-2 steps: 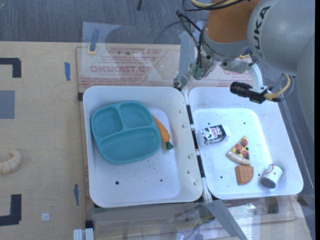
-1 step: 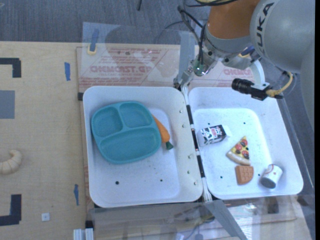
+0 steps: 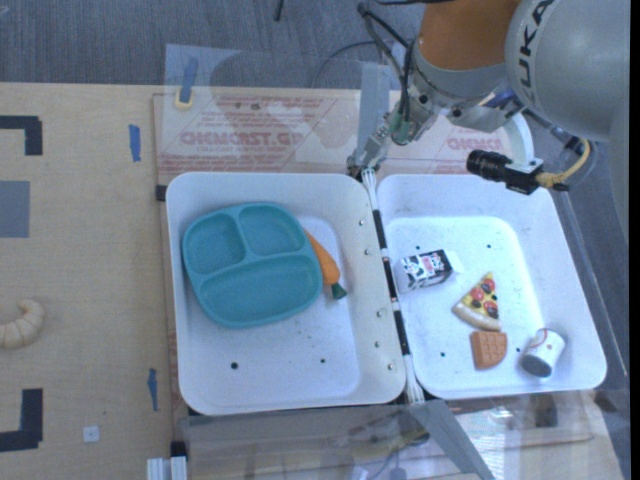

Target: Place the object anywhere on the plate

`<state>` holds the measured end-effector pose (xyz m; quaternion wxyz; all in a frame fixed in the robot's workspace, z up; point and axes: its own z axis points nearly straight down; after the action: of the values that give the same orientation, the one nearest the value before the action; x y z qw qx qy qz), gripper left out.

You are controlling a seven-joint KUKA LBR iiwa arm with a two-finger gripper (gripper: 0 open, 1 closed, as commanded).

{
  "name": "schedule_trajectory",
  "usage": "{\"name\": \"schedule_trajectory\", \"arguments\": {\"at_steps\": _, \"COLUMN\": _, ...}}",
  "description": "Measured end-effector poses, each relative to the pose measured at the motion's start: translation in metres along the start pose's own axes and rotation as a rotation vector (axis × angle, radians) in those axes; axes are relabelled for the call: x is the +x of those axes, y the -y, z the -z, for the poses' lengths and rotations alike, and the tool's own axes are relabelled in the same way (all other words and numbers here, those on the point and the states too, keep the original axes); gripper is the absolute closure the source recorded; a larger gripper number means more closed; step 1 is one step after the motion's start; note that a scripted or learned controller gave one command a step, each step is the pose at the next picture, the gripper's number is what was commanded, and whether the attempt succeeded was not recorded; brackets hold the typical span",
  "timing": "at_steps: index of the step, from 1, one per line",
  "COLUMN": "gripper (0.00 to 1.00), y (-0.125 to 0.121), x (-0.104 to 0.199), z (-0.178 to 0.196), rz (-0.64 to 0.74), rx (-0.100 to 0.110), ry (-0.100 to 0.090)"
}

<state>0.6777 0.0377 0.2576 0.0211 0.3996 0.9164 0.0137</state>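
A teal divided plate (image 3: 252,264) lies in the left bin (image 3: 280,373), toward its back left. An orange toy carrot (image 3: 325,259) with a green tip rests on the bin floor against the plate's right rim. My gripper (image 3: 366,158) hangs above the back edge where the two bins meet, well apart from the carrot and the plate. Nothing shows between or under it.
The right bin (image 3: 560,268) holds a small black-and-white carton (image 3: 427,268), a toy pizza slice (image 3: 480,301), an orange cracker (image 3: 489,349) and a small cup (image 3: 542,353) on its side. A tan object (image 3: 20,324) lies on the bench at far left.
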Motion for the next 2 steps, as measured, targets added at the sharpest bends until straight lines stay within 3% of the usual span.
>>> {"name": "schedule_trajectory", "arguments": {"at_steps": 2, "gripper": 1.0, "y": -0.003, "x": -0.002, "z": 0.024, "rz": 0.001, "rx": -0.012, "ry": 0.008}}
